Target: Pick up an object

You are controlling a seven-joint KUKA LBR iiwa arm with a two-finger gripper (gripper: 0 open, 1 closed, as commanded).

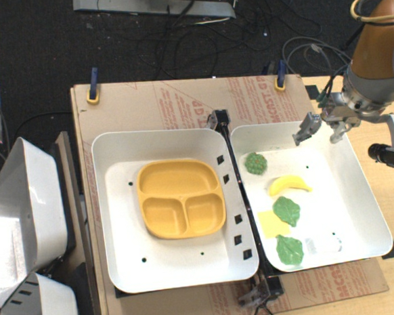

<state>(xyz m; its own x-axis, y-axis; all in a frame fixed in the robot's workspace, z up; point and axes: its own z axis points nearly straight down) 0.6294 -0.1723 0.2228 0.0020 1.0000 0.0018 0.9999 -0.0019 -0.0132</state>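
I have the gripper (322, 129) open and empty, hovering over the far edge of the right bin (363, 195); this looks like the approach step. The banana (289, 184) lies mid-bin near the broccoli (255, 163), so next I'd descend over one.

Two white bins (111, 194) sit on a brown cardboard sheet (179, 100) printed with red lettering. The left bin holds a yellow-orange tray (182, 197). The right bin holds a yellow banana (289, 184), a yellow square (270, 224) and three green pieces (255, 163).
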